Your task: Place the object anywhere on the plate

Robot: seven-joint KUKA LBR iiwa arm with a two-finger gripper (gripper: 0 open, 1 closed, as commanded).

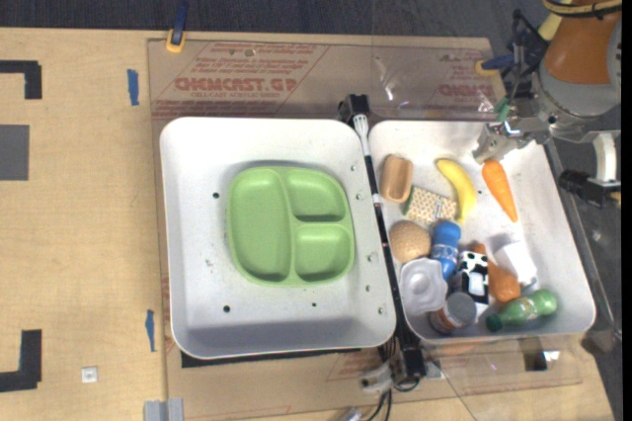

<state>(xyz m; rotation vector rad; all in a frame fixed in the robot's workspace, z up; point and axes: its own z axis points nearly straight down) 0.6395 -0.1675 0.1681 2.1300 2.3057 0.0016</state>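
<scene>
Reading "CHEMCAST GP" on clear sheet (237,78), green plate (291,223), hand (491,144) above carrot (500,189)

One camera looks down on me from above the bench (79,211), slanted, taking in both bins (188,241); my arm (583,43) enters from the right.

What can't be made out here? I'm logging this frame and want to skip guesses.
- Gripper: small and blurred at the right bin's far edge; finger state unreadable.
- Arm: cut off by the top-right corner.
- Items near the bottle: piled together, overlapping, too small to identify.
</scene>
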